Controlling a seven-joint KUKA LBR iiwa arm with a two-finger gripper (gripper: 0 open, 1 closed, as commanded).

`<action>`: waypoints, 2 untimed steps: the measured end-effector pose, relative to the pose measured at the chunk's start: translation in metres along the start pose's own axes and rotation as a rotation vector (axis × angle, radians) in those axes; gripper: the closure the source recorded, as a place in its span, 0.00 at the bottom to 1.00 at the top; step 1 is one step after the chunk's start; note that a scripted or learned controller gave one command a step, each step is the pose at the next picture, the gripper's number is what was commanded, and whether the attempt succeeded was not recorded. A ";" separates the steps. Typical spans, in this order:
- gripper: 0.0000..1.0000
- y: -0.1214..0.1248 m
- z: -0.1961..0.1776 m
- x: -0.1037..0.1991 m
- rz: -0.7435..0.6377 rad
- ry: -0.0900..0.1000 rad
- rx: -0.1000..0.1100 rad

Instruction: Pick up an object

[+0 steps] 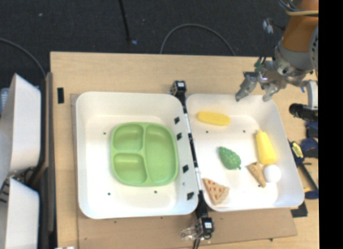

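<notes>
Floor: dark carpet (80,12) surrounds the bench on the far side, with black cables (195,30) lying across it.
Bench: a light wooden top (134,71), bare along its far edge; white boxes (21,135) stand off its left edge.
Left bin: a shallow white bin (91,108) occupies the left half of the bench top.
Right bin: a matching white bin (278,189) sits touching it along the centre line, joined there by black clips (178,87).
Tray: a green divided tray (143,153) lies flat near the middle of the left bin, three compartments visible.
My arm: the orange band (297,33) and grey wrist hang over the far right corner of the bench.
My gripper: the gripper (256,89) hovers above the far edge of the right bin, fingers spread apart and nothing between them.
Yellow cylinder: a yellow cylinder (265,147) lies near the right wall of the right bin.
Corn: a yellow corn cob (214,118) lies near the far edge of the right bin, closest to my gripper but apart from it.
Green piece: a leafy green item (230,158) lies mid-bin.
Pizza slice: a pizza slice (215,191) lies at the near left corner of the right bin.
Cone: an ice-cream cone (257,173) with a white scoop (272,174) lies just beside the near end of the yellow cylinder.
</notes>
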State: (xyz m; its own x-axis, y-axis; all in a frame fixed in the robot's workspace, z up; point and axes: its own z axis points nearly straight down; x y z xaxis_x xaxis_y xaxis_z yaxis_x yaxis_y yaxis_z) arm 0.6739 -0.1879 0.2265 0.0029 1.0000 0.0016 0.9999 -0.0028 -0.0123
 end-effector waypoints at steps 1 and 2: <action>0.00 0.003 -0.010 0.001 -0.004 -0.003 -0.014; 0.00 0.007 0.031 -0.001 -0.006 -0.004 -0.012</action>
State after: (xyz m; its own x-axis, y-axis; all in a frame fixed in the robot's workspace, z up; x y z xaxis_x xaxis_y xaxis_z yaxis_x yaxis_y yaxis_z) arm 0.6806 -0.1888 0.1949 -0.0027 1.0000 -0.0026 1.0000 0.0027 0.0001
